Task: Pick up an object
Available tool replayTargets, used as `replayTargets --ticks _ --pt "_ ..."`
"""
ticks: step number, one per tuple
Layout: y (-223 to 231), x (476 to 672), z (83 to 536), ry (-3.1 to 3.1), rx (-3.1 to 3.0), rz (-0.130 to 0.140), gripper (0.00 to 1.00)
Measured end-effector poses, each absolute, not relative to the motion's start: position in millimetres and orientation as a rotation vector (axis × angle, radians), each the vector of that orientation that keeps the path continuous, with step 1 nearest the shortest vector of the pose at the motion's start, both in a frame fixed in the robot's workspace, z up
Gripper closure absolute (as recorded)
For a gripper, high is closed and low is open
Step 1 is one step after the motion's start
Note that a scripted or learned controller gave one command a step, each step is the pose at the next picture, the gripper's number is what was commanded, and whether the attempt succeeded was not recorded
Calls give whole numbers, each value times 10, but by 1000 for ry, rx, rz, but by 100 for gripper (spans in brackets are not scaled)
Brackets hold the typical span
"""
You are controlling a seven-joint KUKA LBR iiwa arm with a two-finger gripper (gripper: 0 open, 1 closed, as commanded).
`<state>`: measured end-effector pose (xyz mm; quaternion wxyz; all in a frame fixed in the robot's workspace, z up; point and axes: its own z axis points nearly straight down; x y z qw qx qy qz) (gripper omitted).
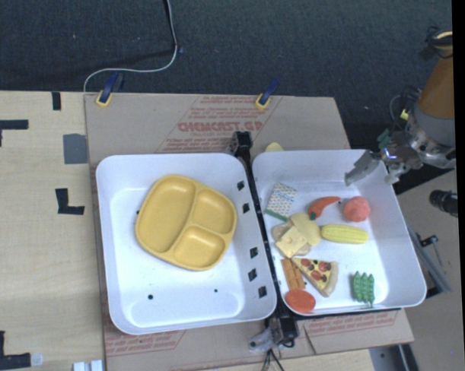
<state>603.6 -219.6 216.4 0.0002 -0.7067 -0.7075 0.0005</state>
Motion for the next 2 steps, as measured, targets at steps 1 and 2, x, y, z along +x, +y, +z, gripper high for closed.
replayTargets --ticks 1,2 --pt "-1699 6017 931 -2220 -2211 6 0" --pt "-1278 6030 846 -2227 -2218 1 0"
